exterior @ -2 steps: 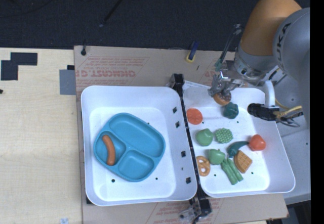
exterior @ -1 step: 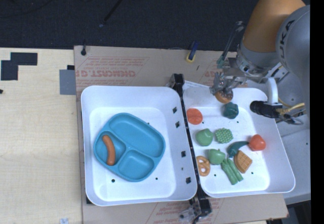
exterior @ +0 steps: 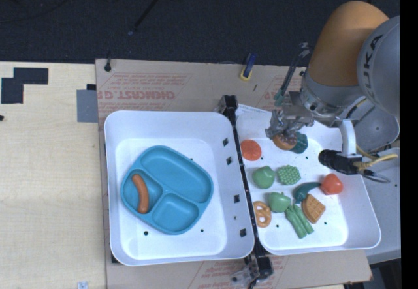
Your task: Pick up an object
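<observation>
Hovering at the right bin's (exterior: 366, 229) far end, the gripper (exterior: 282, 132) is touching a brown-and-teal toy (exterior: 291, 143); finger state I cannot tell. Any off-centre pinch risks squirting it toward the orange ball (exterior: 251, 149).

The bench (exterior: 46, 170) carries a cardboard sheet (exterior: 170, 89) with 2 white bins (exterior: 171, 126) on it.

You can't read the gripper (exterior: 285, 130): it sits over a brown-and-teal toy (exterior: 291, 143) in the right bin (exterior: 366, 229), hiding most of it, so grip is unclear. The arm (exterior: 356, 53) is cut off at the frame's right edge and covers that bin's far right corner.
</observation>
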You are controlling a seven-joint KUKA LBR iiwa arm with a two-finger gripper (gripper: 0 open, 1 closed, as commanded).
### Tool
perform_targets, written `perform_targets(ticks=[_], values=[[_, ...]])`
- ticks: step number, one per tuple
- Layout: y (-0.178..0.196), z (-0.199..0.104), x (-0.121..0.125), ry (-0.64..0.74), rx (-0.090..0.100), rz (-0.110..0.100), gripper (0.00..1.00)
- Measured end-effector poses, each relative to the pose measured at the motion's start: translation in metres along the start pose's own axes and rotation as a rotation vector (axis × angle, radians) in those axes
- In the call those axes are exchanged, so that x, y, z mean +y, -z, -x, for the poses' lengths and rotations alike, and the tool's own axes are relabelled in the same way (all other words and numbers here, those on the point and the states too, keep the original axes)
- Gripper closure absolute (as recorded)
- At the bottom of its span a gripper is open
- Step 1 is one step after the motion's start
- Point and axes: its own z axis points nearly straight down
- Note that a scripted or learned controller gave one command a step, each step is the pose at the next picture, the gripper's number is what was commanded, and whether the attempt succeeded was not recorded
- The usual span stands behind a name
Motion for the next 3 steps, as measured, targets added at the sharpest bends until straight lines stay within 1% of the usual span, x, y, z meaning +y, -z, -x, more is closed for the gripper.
perform_targets(ticks=[1,2,3], values=[[-0.007,-0.022,-0.037,0.0,0.0,-0.003,1.0],[-0.003,-0.048,-0.09,0.0,0.0,-0.002,1.0],[-0.001,-0.052,-0.114,-0.006,-0.001,-0.001,1.0]])
